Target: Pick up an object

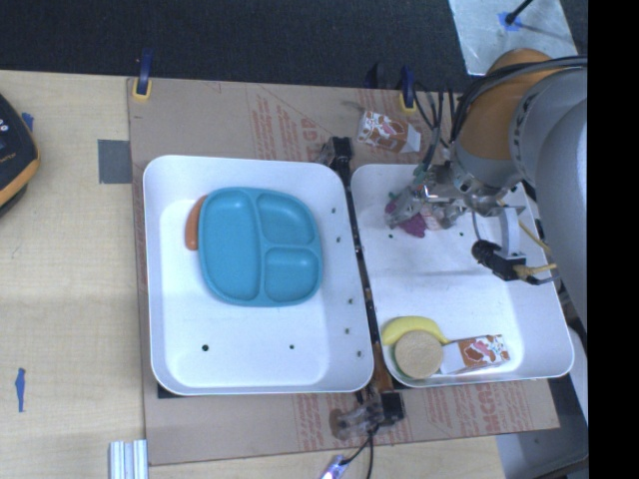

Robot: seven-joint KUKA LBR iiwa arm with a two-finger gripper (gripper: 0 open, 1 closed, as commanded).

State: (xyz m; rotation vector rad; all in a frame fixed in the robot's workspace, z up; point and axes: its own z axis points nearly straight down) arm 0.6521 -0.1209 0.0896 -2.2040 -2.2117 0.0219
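Your gripper [414, 208] sits low over the far-left part of the right bin [519, 317], arm [539, 118] coming in from the right with the orange band above the wrist. Right at the tip there's a small purple object [412, 225] on the bin floor, touching or just under the metal. Too small and half hidden to call its long axis or which way it points. Whether the fingers are apart or together, you can't tell; the wrist hardware covers them.

Other stuff in the right bin: near-left corner has a yellow piece [407, 326] with a round tan disc [417, 354] lying partly over it, and a flat packet [481, 352] just beside the disc, long axis running left-right along the near wall.

Left bin [170, 317]: blue divided plate [262, 245], long side running roughly left-right, two smaller compartments on the right half. An orange thing [192, 225] pokes out from under its left edge, long axis near-far.

Another small printed packet [386, 132] lies on the cardboard on the counter, just past the right bin's far-left corner.
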